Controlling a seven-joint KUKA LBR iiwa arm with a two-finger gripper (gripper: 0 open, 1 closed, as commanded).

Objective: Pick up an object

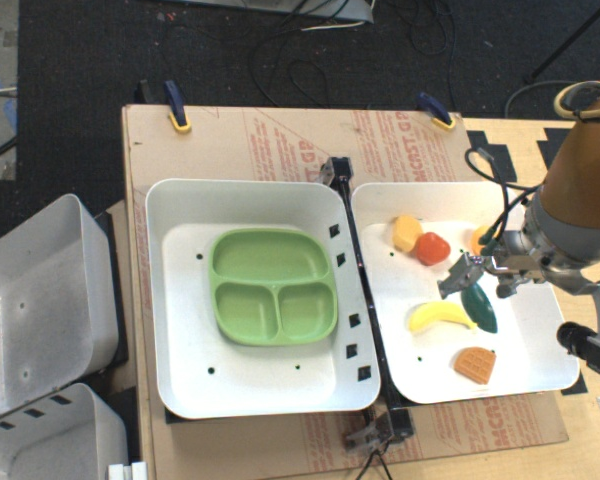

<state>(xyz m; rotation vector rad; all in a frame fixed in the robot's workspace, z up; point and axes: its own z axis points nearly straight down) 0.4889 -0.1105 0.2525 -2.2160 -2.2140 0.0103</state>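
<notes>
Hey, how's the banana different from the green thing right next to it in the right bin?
The banana is yellow; the green piece is dark teal. The banana is curved and lies roughly crosswise in the view; the green piece is a straighter oval, lying at a slant. The banana lies in the open, while the green piece sits partly under the claw. Both are small toy-like items resting in the right bin, touching or nearly so.

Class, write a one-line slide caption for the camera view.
The gripper hovers over a green toy beside a banana in the right bin.
</notes>
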